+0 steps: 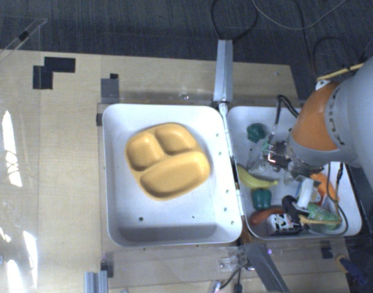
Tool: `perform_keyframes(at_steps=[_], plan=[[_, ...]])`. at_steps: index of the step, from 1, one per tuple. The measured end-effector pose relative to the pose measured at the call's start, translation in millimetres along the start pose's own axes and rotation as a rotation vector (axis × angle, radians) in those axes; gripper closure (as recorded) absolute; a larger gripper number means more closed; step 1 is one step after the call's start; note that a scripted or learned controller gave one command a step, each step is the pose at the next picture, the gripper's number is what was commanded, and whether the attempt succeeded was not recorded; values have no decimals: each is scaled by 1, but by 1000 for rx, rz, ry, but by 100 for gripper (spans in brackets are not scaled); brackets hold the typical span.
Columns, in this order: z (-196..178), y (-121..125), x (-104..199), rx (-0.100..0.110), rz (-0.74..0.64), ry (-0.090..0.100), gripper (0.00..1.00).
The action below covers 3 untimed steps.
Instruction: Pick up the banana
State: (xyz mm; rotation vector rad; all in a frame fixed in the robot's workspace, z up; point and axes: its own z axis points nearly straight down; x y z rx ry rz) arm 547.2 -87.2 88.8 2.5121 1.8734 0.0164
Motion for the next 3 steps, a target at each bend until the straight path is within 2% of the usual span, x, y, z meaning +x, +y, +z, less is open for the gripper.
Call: perform_keyframes(at_steps=[1,2,3], plan=[[-97,-1,14,8,32,-3,0],[1,12,3,3,-155,0,0],[-11,15,5,-3,-158,2,100]])
